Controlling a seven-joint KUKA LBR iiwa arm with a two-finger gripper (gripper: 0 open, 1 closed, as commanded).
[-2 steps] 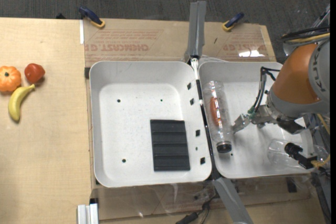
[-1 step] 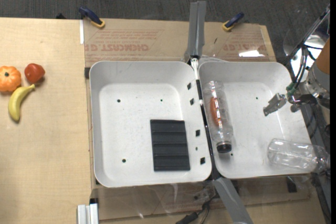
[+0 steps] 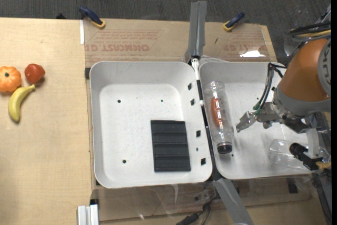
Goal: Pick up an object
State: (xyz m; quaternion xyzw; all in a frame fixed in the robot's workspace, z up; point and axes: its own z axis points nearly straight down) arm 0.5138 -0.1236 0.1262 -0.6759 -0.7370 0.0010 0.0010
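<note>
Two shallow white bins sit side by side on the counter (image 3: 47, 166), and the arm (image 3: 308, 74) reaches into the right bin (image 3: 247, 163) from the right edge of the frame. Its tool (image 3: 246, 123) hangs over the middle of that bin, pointing toward the left of the frame; at this slant and size the tips blur together, so whether they are spread or pressed together cannot be told, and nothing can be seen between them.

The nearest candidate for picking is a clear plastic bottle (image 3: 218, 116) with an orange-red label and a dark cap. It lies flat along the left wall of the right bin, just left of the tool and apart from it. Its long axis runs from upper frame to lower frame, cap end toward the bottom. That is the relation the grasp turns on: as I judge it, the tool needs to shift a little left and close across the bottle's narrow width, not along its length, and the bin wall just beside the bottle leaves little room for a finger on that side.

A crumpled clear plastic piece (image 3: 281, 154) lies in the lower right of the same bin, under the arm's wrist. In the left bin (image 3: 105, 113) a flat black ribbed block (image 3: 170, 146) lies lower centre, well apart from the tool. Toy fruit (image 3: 20, 89) rests on the counter at far left.
</note>
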